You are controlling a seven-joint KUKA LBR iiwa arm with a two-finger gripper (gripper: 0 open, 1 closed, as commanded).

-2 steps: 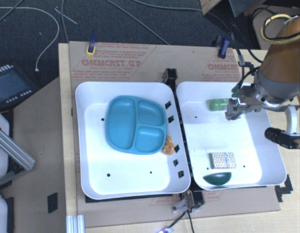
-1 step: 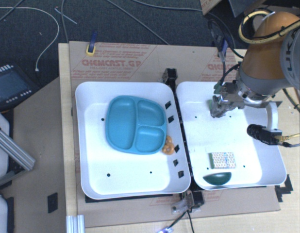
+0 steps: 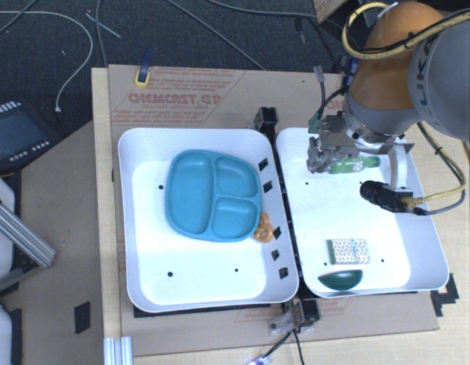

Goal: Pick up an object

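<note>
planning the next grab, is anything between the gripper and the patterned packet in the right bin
Nothing visible. The gripper sits at the right bin's far end, and bare white floor runs from it to the packet. The dark green object lies beyond.

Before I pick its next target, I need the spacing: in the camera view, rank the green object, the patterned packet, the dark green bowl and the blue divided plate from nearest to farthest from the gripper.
1. Green object, right beside the gripper, right bin.
2. Patterned packet, lower right bin.
3. Dark green bowl, right bin's near edge.
4. Blue divided plate, left bin.
</note>
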